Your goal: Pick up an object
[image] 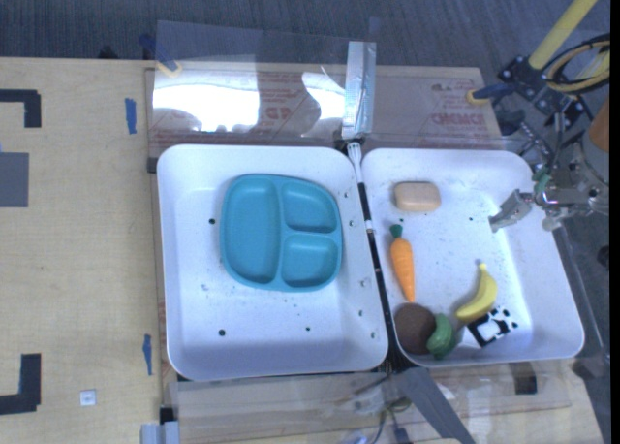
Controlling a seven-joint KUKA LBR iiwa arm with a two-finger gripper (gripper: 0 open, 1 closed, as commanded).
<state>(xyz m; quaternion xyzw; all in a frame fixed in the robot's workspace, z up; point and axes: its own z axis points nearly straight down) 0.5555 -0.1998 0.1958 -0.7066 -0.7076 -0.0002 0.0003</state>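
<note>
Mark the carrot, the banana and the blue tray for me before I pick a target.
carrot [403, 268]: camera view, middle of its orange body, right bin.
banana [479, 297]: camera view, middle of the yellow curve, right bin.
blue tray [254, 229]: camera view, floor of its large left compartment, left bin.

An orange carrot [402, 267] lies lengthwise mid-frame right. Lower right, a yellow banana [478, 294] curves beside a brown ball [414, 325]. A beige soap-like block [417, 197] sits above.
</note>
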